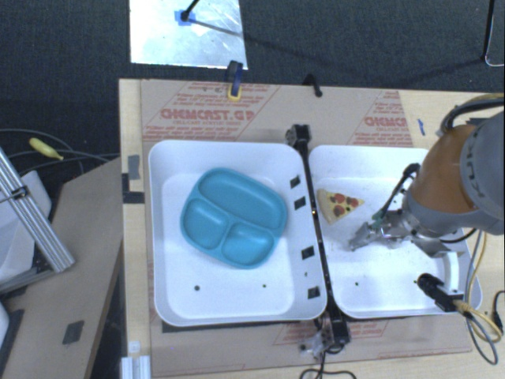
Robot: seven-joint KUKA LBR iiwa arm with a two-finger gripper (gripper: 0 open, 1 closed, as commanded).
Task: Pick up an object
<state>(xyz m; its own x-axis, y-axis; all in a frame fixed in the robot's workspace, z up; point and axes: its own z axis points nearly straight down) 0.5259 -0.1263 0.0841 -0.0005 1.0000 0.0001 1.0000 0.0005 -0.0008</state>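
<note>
A: What lies nearest the camera?

B: The front rims of two white bins set side by side on a bench [134, 133]. The left bin [170, 290] holds a blue divided plate [233, 217], lying flat near its middle with three compartments.

A: And the right bin [371, 298]?

B: A toy pizza slice [338, 205] lies flat in its far left part, close to the wall between the bins, its point toward the right.

A: Where is the arm [461, 172]?

B: It reaches in from the right, grey with an orange band, over the right bin. The gripper [361, 238] points left and sits low, just in front of the slice and to its right, apart from it. Its fingers look close together with nothing between them.

A: Anything farther back?

B: Brown cardboard with red lettering [207, 114] under the bins, then a shiny sheet [185, 22] on dark carpet.
</note>
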